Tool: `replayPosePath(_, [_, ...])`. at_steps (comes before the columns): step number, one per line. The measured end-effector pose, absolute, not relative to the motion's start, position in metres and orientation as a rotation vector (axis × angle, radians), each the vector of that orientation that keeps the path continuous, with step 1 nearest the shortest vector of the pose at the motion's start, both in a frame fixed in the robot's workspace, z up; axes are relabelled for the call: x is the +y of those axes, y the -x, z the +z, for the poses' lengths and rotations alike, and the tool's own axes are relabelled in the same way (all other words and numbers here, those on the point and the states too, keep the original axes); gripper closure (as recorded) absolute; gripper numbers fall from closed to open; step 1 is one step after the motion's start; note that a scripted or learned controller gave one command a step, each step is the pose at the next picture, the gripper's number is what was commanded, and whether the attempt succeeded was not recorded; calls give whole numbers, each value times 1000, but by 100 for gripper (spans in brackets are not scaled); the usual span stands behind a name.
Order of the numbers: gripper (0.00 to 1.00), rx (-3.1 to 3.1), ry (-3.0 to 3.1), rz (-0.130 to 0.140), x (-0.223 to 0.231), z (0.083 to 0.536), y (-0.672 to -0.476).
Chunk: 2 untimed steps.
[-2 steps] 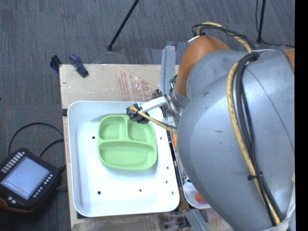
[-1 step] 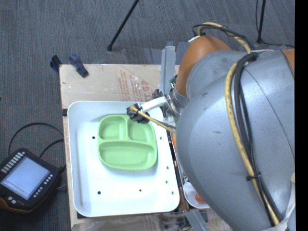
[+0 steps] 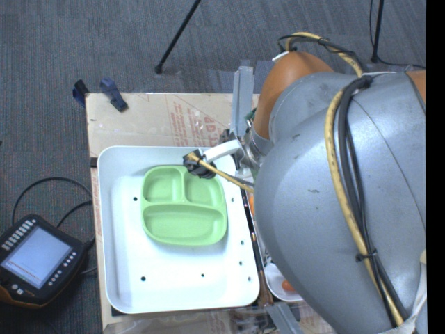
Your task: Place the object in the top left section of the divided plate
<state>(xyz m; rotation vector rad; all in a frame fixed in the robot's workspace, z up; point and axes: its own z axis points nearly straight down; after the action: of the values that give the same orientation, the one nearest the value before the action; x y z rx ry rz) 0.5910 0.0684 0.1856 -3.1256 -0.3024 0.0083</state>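
A light green divided plate (image 3: 184, 204) lies in the left white bin (image 3: 118, 284). It has two small sections at the top and one wide section below, and all three look bare. My gripper (image 3: 241, 106) shows as a grey upright piece just beyond the bin's far right corner, up and to the right of the plate. The bulky grey arm (image 3: 341, 207) covers the right bin almost entirely. No object shows in the gripper.
A sliver of the right bin (image 3: 272, 287) peeks out under the arm, with something orange (image 3: 286, 284) in it. A pendant with a screen (image 3: 38, 257) lies on the floor at left. Blue clamps (image 3: 111, 93) sit at the bench's far left corner.
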Motion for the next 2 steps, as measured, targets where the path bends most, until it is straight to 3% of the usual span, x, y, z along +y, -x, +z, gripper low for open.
replayPosePath(1, [0,-314,3125,11,53,197,-571])
replayPosePath(2, [100,-312,3124,19,52,205,-571])
